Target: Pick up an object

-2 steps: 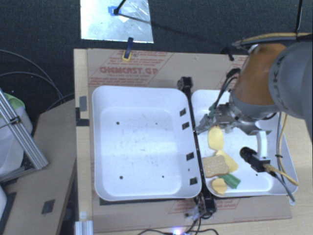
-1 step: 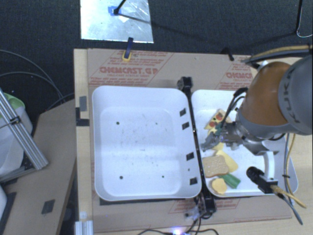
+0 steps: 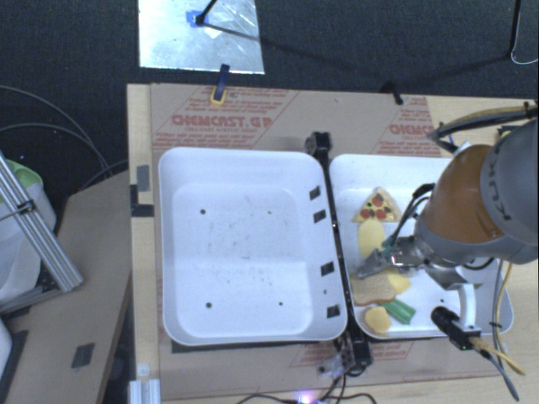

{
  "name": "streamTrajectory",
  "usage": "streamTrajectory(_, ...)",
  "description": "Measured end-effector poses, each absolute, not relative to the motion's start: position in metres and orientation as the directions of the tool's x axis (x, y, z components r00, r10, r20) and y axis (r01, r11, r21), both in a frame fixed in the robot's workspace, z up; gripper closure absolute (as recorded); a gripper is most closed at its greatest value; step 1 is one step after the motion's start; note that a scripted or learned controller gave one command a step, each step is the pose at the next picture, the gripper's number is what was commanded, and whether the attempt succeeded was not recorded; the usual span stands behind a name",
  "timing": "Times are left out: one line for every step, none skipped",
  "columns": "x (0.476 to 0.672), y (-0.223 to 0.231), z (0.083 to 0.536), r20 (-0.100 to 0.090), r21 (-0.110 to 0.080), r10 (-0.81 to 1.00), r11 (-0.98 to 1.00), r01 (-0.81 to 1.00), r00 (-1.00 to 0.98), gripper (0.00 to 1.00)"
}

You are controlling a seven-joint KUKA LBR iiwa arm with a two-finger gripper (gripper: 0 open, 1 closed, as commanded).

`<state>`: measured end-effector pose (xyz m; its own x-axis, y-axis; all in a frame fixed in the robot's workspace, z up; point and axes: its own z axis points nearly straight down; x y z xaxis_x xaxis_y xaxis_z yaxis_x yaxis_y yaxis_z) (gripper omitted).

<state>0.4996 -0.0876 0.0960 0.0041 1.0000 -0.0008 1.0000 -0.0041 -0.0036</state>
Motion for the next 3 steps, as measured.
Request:
streamTrajectory(0.491,-0.084,0.088,0.0,0.015,1.0,0.0,1.0,0.0,0.0)
streamTrajectory(0.491,-0.087,0.088,0.001,0.015,1.0,0.002,1.0,-0.002,0.0)
streamTrajectory(0.492,-0.087,0.099,0.0,0.017,1.0,0.002,1.0,-0.002,1.0)
